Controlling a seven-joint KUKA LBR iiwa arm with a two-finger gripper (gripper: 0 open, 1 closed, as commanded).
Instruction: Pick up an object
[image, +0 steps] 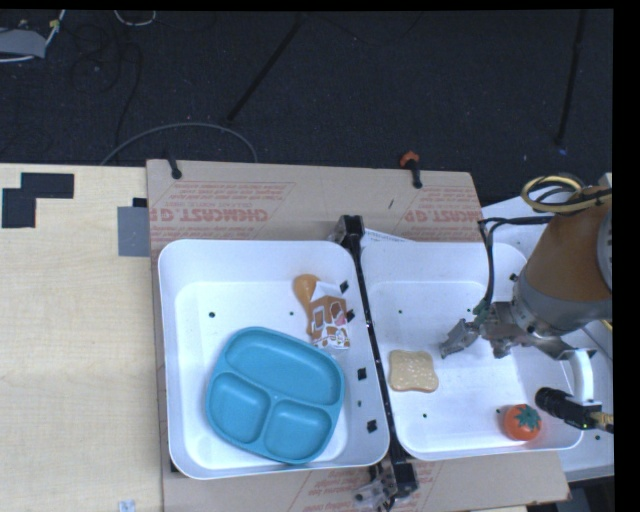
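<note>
Judging the flat tan bread-slice toy (412, 371) light and stiff, I'd pinch its edges; the two-finger gripper (478, 337) hangs beside it, jaws spread, holding nothing.

Single fixed camera, mounted above the pale wooden tabletop (70, 330), looking down at a slant from moderate height. Both shallow white plastic bins (190, 300) sit mid-frame; dark floor fills the top.
</note>
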